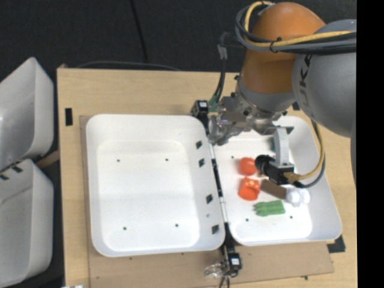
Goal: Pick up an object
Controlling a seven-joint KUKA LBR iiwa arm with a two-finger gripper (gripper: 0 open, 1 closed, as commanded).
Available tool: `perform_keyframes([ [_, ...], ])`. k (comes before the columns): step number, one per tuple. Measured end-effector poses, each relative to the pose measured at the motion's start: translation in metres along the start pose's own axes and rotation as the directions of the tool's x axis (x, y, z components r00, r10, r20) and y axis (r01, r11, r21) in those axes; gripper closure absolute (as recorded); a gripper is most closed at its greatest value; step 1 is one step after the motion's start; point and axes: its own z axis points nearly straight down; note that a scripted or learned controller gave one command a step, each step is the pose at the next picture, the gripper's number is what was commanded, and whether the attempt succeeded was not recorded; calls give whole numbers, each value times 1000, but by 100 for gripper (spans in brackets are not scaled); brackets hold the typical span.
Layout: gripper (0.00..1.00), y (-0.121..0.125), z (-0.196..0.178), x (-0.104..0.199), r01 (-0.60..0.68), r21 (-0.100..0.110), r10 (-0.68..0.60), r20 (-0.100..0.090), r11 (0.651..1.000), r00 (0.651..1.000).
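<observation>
My gripper point(219, 131) hangs over the far left corner of the right bin point(312, 227), close to the divider between the two bins. Nothing is visible in it. Nearer the camera in that bin lie two orange-red pieces, one point(246, 165) just behind the other point(249, 189). A green piece point(269, 208) lies in front of them. To their right sit a brown piece point(273, 189) and a small white object point(296, 197). All of these rest on the bin floor, apart from the gripper.
The left bin point(102, 161) adjoins the right one along a ridge with black clips point(211, 179). The bulky orange and grey arm point(282, 47) overhangs the far part of the right bin. White housings point(21, 161) stand beyond the bench's left edge.
</observation>
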Motion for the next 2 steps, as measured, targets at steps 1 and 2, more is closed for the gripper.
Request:
perform_keyframes([
  [1, 100, 4, -50, -82, -9, -2, 9, 3, 1000, 1000],
  [2, 100, 32, 15, -110, -7, 7, 7, 3, 1000, 1000],
])
